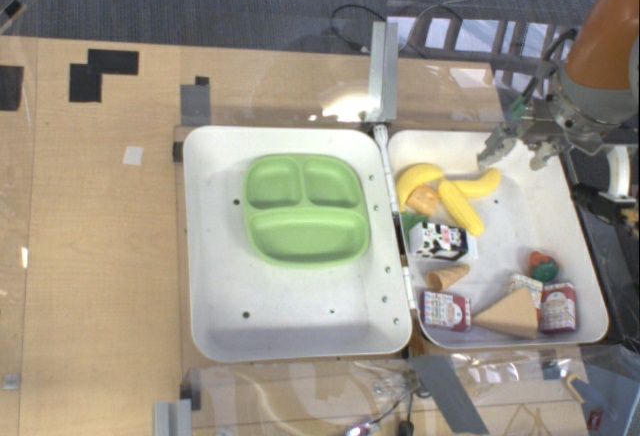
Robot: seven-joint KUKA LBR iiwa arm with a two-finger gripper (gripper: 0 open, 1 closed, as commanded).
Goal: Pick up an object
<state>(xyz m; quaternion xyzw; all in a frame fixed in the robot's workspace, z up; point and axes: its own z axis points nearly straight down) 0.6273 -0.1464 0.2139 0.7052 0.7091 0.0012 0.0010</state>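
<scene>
Camera view, left to right: left bin carries a green divided plate, three compartments, sitting flat near the middle, nothing in it. Right bin has all the candidates: a yellow banana bunch at the upper left, touching a small orange-tan piece; a black-and-white carton just below it; a cone-shaped tan item under that; two red-and-white packets along the near edge with a tan wedge between them; a small red-and-green item toward the right wall. The gripper hangs over the far right part of that bin, just right of the banana tip, nothing between its fingers; jaws look spread, two prongs apart, empty. No target is committed yet, so any of these could be the pick; banana is nearest. Risks, as I judge them: banana is curved and leans on the orange-tan piece, so a closing jaw could roll it or drag both. Descent near the bin's far wall could clip the rim. Packets and wedge are packed tight, so fingers may not fit between them and could grab two or none.
</scene>
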